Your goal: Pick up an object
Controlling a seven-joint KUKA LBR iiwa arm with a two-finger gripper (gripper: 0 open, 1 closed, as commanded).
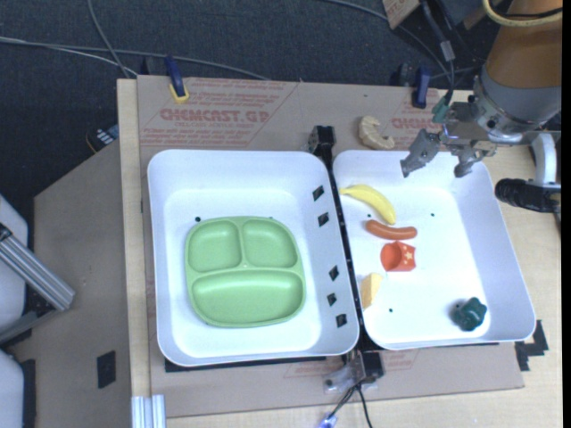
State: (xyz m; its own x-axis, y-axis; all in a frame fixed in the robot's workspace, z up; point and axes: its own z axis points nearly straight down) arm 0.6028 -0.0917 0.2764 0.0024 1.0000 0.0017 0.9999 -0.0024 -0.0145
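My gripper (441,160) hangs open over the far edge of the right bin (486,230), its two fingers spread with nothing between them. Below and to its left in that bin lie a yellow banana (372,201), an orange-red sausage (391,231) and a red pepper piece (398,257). A pale yellow wedge (369,288) rests near the bin's left wall. A dark green lump (468,313) sits in the near right corner.
The left bin (169,239) holds a green sectioned plate (244,269). A beige toy piece (376,132) lies on the cardboard behind the right bin. Black clips line the divider between bins. Cables run across the dark floor at the back.
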